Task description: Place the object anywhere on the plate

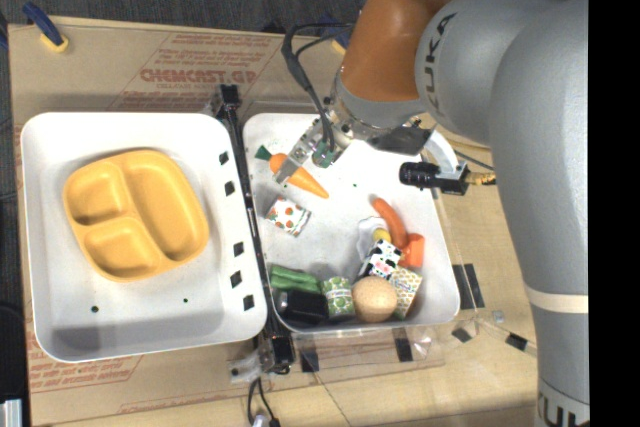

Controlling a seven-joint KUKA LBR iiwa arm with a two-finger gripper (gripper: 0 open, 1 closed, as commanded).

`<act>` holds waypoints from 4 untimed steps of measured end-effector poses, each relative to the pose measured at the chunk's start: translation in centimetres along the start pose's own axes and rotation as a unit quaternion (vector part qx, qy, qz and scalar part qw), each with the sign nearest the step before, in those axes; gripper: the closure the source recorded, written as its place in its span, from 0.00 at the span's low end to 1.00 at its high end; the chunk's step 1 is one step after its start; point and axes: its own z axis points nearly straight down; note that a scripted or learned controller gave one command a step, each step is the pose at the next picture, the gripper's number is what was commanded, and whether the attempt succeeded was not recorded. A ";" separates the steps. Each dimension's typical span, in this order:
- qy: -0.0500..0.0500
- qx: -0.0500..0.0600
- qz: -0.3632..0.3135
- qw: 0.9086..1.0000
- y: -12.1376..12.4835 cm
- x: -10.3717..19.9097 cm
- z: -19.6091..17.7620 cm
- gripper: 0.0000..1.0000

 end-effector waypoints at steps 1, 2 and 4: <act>0.000 0.000 0.000 1.000 0.0 0.0 0.0 0.00; 0.001 0.000 -0.063 0.998 -1.5 3.3 0.1 0.00; 0.001 0.000 -0.062 0.998 -1.5 3.2 0.1 0.00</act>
